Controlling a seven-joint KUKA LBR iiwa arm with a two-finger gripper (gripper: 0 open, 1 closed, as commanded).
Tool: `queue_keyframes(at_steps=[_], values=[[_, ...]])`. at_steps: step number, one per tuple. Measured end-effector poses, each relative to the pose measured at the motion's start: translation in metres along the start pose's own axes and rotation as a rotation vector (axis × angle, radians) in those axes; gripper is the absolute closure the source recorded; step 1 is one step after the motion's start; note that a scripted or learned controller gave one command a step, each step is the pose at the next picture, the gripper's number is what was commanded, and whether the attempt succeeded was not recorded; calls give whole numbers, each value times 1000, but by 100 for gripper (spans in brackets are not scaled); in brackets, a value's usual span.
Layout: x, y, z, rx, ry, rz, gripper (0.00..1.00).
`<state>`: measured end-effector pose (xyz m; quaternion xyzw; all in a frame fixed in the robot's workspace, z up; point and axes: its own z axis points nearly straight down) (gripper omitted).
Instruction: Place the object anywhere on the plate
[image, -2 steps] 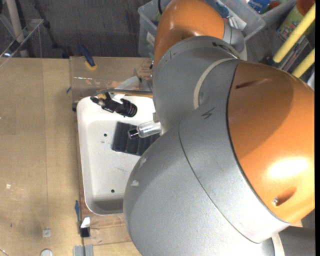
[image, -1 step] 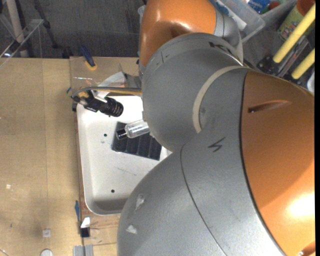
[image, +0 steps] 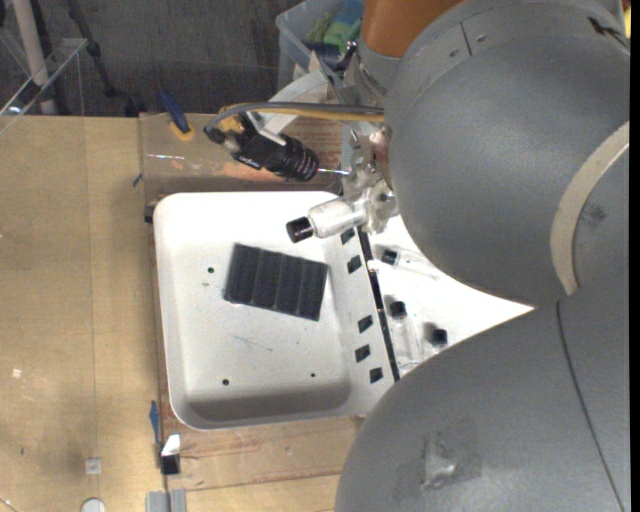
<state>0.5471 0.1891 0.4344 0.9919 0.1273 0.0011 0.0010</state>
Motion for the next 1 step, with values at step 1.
queue_keyframes(at_steps=[1], values=[[1, 1, -9, -2, 1, 2, 100]])
